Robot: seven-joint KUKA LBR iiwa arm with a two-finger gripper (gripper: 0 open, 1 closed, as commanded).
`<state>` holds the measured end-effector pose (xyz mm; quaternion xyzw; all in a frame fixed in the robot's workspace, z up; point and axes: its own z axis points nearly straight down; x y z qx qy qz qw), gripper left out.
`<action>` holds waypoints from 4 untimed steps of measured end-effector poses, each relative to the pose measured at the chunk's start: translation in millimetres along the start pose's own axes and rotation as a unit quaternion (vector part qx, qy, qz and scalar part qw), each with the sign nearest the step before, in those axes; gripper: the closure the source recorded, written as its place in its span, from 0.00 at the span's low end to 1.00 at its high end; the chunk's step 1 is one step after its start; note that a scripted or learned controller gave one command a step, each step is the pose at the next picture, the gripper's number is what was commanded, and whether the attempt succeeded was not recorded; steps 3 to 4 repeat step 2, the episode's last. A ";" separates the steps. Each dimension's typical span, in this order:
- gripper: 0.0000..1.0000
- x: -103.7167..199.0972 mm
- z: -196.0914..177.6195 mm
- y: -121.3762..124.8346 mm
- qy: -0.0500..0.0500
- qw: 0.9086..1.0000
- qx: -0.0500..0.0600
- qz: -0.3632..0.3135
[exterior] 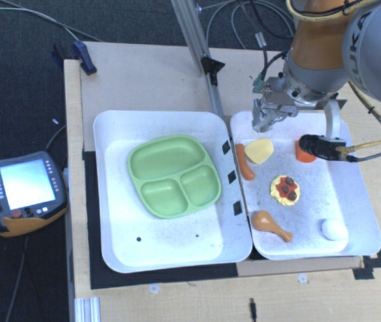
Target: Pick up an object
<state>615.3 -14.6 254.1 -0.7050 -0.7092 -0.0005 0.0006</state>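
Up top, your arm (351, 32) shows part of the letters "KUKA" on its grey shell. Left of the claw (265, 118) lies the green divided plate (174, 176) in the other bin (170, 247). Just below the claw sits a yellow wedge (259, 150), with a sausage (245, 162) beside it and a small pizza (285, 190) further down. You cannot tell how far the claw is open.

Arm (351, 25) cut off at top-right edge, orange object (305, 154) partly hidden
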 end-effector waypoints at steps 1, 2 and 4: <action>1.00 57.2 15.6 -9.6 0.000 1.000 0.002 0.000; 1.00 106.8 14.7 -8.4 0.000 1.000 0.000 0.000; 1.00 106.8 14.7 -8.4 0.000 1.000 0.000 0.000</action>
